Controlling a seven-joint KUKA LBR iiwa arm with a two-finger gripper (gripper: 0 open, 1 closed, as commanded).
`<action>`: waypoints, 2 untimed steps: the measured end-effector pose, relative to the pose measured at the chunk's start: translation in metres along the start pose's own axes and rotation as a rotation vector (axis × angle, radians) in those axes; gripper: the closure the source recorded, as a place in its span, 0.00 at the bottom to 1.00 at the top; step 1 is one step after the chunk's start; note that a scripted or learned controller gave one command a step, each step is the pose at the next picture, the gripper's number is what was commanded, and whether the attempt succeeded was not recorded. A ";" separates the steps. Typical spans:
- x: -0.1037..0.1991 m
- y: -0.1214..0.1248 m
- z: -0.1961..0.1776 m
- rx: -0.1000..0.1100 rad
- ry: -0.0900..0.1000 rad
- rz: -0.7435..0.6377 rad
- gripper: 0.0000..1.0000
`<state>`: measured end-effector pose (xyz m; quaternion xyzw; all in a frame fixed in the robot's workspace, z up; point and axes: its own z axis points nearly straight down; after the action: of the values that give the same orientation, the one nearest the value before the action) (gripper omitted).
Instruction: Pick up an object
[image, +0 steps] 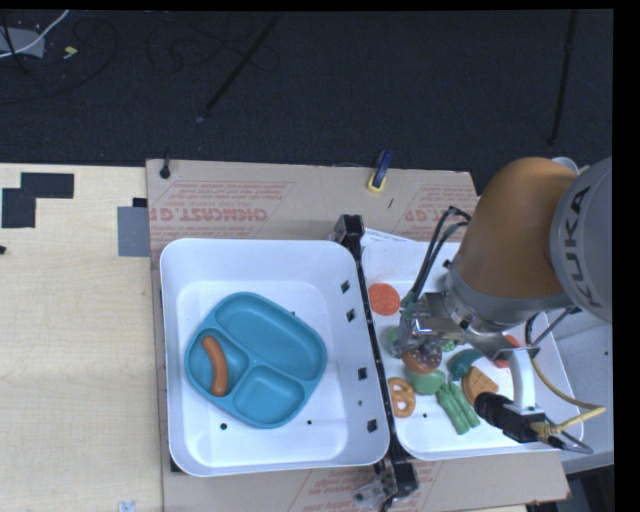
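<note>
"KUKA" is lettered in black down the grey arm (592, 240) at the right edge. Red printing, seen upside down, is borne by the cardboard sheet (250, 200) behind the bins; it cannot be made out reliably.

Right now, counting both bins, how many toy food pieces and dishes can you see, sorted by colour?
Blue: 1, divided plate
Orange: 2, sausage on the plate, round disc
Brown: 2, pretzel, brown piece
Green: 2, long green piece, round green piece
Total: 7; the arm may hide others.
</note>
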<state>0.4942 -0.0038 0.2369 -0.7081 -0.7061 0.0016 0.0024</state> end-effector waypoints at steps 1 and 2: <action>-0.008 0.004 0.003 -0.002 -0.001 -0.001 1.00; -0.003 -0.004 0.019 0.000 0.000 0.001 1.00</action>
<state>0.4897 -0.0064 0.2181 -0.7086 -0.7056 0.0018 0.0022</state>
